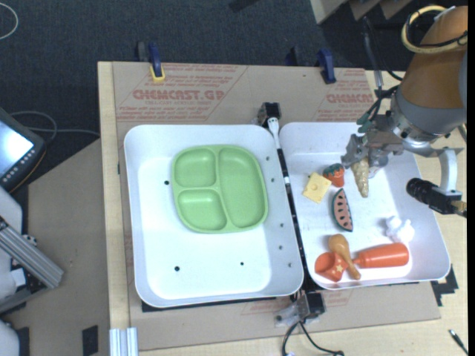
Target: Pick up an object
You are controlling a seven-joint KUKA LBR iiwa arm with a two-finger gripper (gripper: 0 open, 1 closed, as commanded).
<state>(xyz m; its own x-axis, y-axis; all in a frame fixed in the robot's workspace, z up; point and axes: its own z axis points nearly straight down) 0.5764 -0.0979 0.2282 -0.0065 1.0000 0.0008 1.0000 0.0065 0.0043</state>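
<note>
The claw (pixel 361 154) hangs low over the right bin (pixel 427 265) at its twelve o'clock end, seemingly pinching a tan cone-shaped toy (pixel 361 178) that dangles point-down, likely lifted by its top, with the cheese wedge (pixel 317 188) at its eight o'clock.

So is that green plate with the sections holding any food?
Empty. The green plate in the left bin shows three bare compartments; the toy foods lie in the right bin.

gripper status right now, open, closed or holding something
gripper: cannot be told; it sits low in the right bin by a pale cone-shaped toy.
</note>
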